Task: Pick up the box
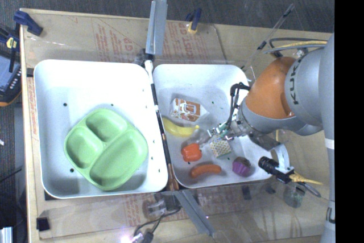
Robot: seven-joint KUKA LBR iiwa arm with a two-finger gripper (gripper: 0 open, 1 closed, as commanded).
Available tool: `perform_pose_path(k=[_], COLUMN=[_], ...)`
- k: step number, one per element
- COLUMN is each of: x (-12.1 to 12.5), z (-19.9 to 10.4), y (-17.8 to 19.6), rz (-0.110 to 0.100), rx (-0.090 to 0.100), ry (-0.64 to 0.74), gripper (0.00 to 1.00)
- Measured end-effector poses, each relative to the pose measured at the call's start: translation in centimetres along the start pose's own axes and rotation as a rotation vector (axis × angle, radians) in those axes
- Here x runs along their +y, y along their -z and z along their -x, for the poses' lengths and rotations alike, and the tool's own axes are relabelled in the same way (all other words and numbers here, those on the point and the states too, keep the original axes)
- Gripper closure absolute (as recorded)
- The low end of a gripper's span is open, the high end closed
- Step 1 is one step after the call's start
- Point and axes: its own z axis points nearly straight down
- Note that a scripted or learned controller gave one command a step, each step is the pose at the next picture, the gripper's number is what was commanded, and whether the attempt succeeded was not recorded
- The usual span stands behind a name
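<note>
**Ana:** Nearest the camera, along the front of the right bin [227,72], what lies on the white floor?

**Ben:** Three small toy foods sit in a loose row. An orange-brown sausage [206,169] lies lengthwise at the near wall. A purple piece, perhaps grapes [242,166], sits to its right. A red-orange piece [192,151] sits just behind the sausage, slightly left.

**Ana:** And the gripper?

**Ben:** The gripper [219,132] hangs over the middle of that bin, just above a small speckled, pale object [220,148]. Its jaw position cannot be made out from this angle, and nothing is visibly held. The grey arm [310,94], with its orange band, reaches in from the right.

**Ana:** Where is the box?

**Ben:** The box [186,109] lies flat farther back, left of the gripper and apart from it. It is white with orange printing. A yellow banana [180,128] rests along its near edge, close to the bin's left wall.

**Ana:** What about the left bin [51,79]?

**Ben:** It holds a green divided plate [106,148] with three compartments, lying toward the near side. Beyond both bins, a blue clamp [194,19] grips the far edge of the bench.
</note>
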Motion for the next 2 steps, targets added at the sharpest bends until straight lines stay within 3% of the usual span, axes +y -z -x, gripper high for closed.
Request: perform_pose_path(k=[1, 2], x=[0.09, 0.08], z=[0.14, 0.14], y=[1.11, 1.10], rz=[0.000, 0.000], rx=[-0.003, -0.003], ry=[0.004, 0.005], gripper=[1.00, 0.00])
